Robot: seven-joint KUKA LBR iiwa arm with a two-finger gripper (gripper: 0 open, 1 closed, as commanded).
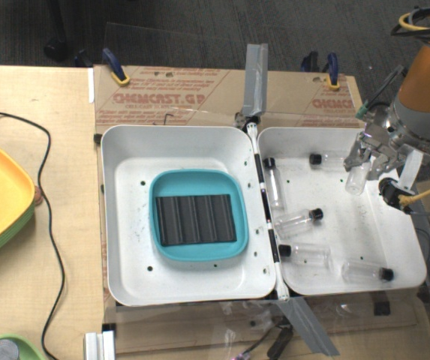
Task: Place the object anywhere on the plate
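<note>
Currently the gripper (359, 172) is pinched on a clear vial (356, 178), hanging upright; teal plate (197, 184) lies well left, in the left bin (117, 223).

Red print runs across the brown cardboard sheet (199, 96) lying under the far edge of both bins. On its left part the large letters read "CHEMCAST G.P"; the smaller lines beneath are too blurred to read. The same red print recurs on the right part, cut off by the arm

one overhead slanted view of bins (117, 201)
</note>
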